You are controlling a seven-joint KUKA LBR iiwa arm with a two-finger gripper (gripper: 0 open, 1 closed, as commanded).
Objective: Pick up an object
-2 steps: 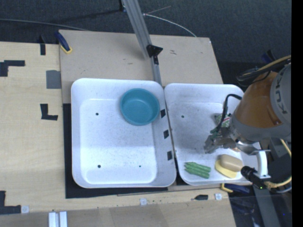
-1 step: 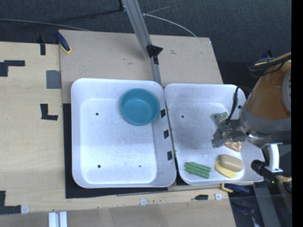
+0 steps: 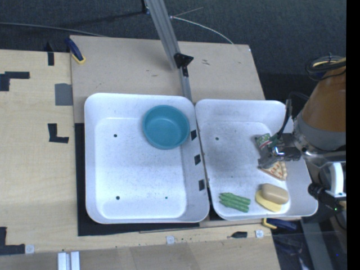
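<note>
Gripper point(image 3: 272, 151) low at the right bin's point(image 3: 236, 117) right edge.
Finger state cannot be told; pizza slice point(image 3: 278, 170), sponge point(image 3: 273, 197) and beans point(image 3: 234, 201) crowd that bin's near right corner.

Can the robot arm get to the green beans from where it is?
Probably yes. The gripper hangs over the right bin, the same bin where the beans lie. They sit apart from the sponge, with bare floor around them and nothing on top.
</note>
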